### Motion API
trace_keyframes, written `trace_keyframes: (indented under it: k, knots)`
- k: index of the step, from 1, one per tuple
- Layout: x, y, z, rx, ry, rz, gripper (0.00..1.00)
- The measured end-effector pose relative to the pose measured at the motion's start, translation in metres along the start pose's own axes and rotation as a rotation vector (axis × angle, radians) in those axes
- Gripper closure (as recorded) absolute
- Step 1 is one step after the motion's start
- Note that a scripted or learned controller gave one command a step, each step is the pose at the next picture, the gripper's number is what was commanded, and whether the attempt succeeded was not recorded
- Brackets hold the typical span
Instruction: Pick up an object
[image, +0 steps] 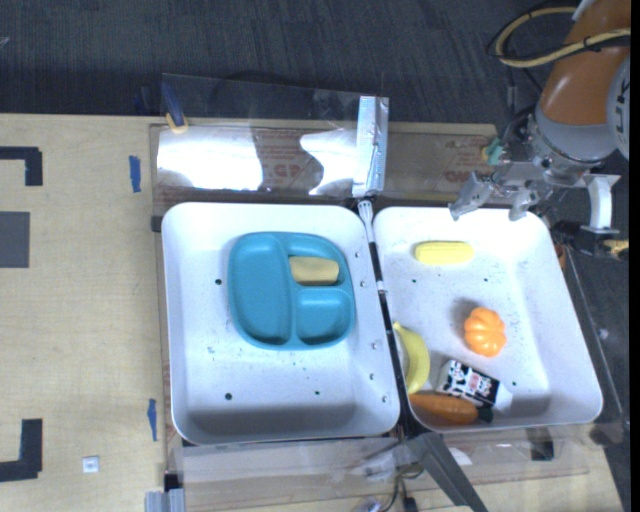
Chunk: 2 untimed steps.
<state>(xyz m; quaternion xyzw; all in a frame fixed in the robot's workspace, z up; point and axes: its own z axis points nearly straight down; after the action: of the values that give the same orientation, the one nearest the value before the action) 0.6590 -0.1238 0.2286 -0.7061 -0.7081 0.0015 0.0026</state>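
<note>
1. The gripper (492, 201) is seen above the far edge of the right bin (570, 330); the fingers are spread apart, with nothing between them.
2. A yellow block (443, 253), a small orange pumpkin (485, 331), a banana (413, 357), a black-and-white packet (470, 382) and a brown sausage-shaped item (444, 408) are found in the right bin.
3. A blue divided plate (290, 290) carrying a tan piece (314, 270) is placed in the left bin (190, 330).

Bench with two white bins, viewed from above.
The wooden bench (70, 330) carries the left bin (190, 330) and right bin (560, 330) touching side by side; a clear, reflective panel (270, 150) lies beyond them on the far side.
</note>
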Motion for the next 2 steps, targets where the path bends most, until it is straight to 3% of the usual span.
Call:
trace_keyframes:
  k: [1,2]
  knots:
    - [-0.038,0.012,0.117,-0.018,-0.004,-0.021,0.00]
    - [-0.006,-0.071,0.087,-0.001,0.001,0.129,0.00]
